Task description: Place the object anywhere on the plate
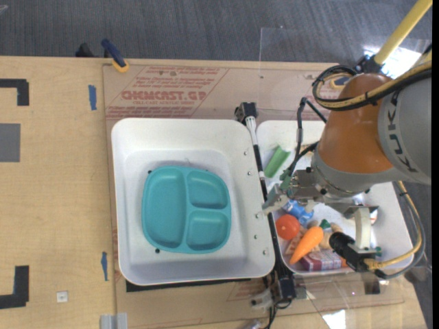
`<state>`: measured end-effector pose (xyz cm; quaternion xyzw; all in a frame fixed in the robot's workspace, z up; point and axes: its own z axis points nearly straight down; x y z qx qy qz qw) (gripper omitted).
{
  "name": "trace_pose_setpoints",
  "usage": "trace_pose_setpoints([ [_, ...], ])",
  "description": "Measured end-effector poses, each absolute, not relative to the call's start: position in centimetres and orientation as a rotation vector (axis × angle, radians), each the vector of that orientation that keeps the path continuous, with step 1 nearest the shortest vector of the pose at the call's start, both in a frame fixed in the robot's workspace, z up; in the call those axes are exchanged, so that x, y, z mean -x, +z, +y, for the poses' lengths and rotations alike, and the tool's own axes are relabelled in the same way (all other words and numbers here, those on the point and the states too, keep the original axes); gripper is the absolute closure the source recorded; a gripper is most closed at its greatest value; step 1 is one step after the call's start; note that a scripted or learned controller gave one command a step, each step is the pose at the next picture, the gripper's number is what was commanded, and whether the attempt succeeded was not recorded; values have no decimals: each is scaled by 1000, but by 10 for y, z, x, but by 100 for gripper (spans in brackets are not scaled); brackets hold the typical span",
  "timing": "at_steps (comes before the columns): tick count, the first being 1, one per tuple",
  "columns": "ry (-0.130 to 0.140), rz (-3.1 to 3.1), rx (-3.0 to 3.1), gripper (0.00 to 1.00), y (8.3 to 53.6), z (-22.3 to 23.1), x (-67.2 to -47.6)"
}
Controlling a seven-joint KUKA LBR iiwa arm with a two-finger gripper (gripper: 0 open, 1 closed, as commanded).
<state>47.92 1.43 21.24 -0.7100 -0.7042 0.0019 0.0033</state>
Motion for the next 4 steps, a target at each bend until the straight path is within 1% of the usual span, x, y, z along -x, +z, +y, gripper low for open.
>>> trace_pose_setpoints([
  [4, 6, -2208, 2226, 0, 212, 14, -479],
])
